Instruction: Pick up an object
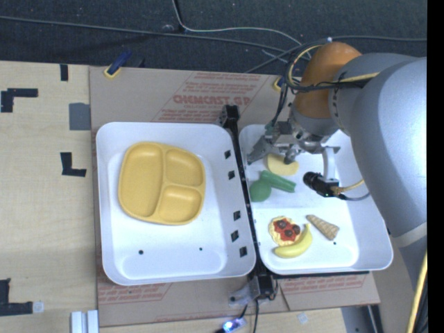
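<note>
Metal gripper [281, 151] is hanging low over the right bin [368, 252], near its back left corner; from here I cannot tell how its jaws are standing. Just under it a pale yellow piece [284, 166] is lying, with a green toy [269, 184] touching its near side. Toward the front, a pizza slice [284, 229], a banana [294, 246] and a cone [323, 226] are sitting close together, leaving bare floor along the right wall. Across the divider, the left bin [166, 262] is holding a yellow tray [162, 183], with room along its front edge.
</note>
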### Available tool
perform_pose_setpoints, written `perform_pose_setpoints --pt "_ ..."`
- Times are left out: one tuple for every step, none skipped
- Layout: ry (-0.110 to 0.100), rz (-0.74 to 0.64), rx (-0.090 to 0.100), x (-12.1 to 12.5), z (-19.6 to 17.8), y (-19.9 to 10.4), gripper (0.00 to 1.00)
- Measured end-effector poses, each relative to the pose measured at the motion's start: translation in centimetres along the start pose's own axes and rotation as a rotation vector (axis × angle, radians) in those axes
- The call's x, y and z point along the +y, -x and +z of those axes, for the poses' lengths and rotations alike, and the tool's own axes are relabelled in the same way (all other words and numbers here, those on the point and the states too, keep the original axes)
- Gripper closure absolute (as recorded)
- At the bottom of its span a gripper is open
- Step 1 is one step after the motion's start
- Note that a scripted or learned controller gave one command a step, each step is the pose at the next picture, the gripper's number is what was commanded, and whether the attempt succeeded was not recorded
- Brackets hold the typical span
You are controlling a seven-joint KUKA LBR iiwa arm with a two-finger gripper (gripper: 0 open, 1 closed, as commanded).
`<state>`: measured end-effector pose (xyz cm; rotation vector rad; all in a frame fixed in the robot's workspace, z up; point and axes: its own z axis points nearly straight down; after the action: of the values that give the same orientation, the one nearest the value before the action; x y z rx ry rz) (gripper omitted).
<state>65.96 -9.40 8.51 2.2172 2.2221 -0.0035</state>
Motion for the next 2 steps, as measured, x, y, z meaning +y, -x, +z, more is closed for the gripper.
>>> perform_pose_setpoints --pt "0.006 -0.001 -0.001 0.2 -1.2 0.0 1.0" --pt "0.002 0.001 0.003 0.2 -7.2 0.7 1.0"
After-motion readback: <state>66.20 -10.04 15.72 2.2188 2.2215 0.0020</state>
